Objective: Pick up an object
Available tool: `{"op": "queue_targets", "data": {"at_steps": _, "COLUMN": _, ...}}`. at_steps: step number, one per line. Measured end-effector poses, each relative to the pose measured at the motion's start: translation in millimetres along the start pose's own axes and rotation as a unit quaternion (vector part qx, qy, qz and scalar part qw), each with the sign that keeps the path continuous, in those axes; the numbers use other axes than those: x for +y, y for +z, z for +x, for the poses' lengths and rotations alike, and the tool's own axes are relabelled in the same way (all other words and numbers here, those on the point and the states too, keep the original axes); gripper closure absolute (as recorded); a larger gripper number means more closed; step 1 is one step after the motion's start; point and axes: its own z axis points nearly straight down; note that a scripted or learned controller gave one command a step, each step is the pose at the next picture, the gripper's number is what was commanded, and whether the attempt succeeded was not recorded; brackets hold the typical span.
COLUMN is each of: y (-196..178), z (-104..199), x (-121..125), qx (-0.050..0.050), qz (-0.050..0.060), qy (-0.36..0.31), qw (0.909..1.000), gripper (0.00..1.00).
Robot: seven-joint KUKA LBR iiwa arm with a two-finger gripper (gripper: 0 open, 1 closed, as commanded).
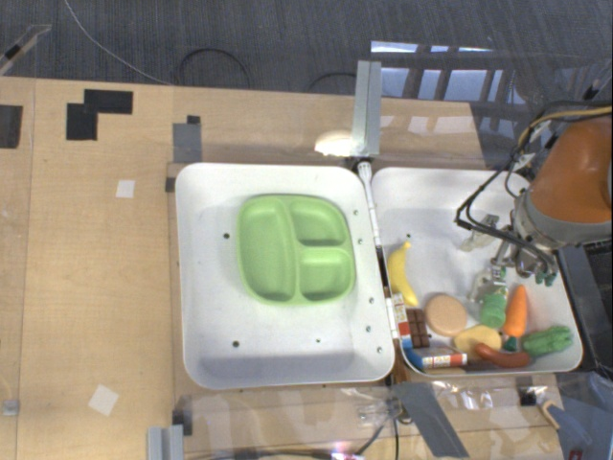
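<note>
A wooden bench [86,286] is seen from above at a slant, and two shallow white bins are set on it side by side. In the left bin [206,343] a green divided plate [292,249] with three compartments lies roughly in the middle, flat and right way up. The right bin [426,199] holds a cluster of toy food gathered in its near right corner: a yellow banana [400,274] lies along the left wall, a round tan bun or biscuit [445,314] sits just beside it, and a pale yellow piece [476,338] touches the bun. An orange carrot [516,311] stands tilted beside a small green item [492,310], a larger green vegetable [548,340] lies near the right wall, a dark red sausage [499,356] is laid along the near wall, and a marker-like stick [442,360] rests beside it. The grey arm with its orange band [575,175] is reached in from the right, and the gripper [496,278] is poised just above the small green item and the carrot — whether contact is made cannot be told. The claw is blurred and partly hidden by its own cables, so whether it is released or clenched cannot be told; nothing is visibly grasped.
</note>
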Motion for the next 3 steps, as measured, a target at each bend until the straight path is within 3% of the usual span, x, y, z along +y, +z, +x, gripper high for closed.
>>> {"op": "queue_targets", "data": {"at_steps": 1, "y": 4, "z": 42, "x": -29, "qx": 0.005, "qz": 0.0, "qy": -0.003, "qw": 1.0, "gripper": 0.0}}
{"op": "queue_targets", "data": {"at_steps": 2, "y": 2, "z": 75, "x": -22, "qx": 0.003, "qz": 0.001, "qy": -0.055, "qw": 0.9985, "gripper": 0.0}}
{"op": "queue_targets", "data": {"at_steps": 3, "y": 3, "z": 73, "x": -30, "qx": 0.004, "qz": -0.002, "qy": -0.058, "qw": 0.9983, "gripper": 0.0}}
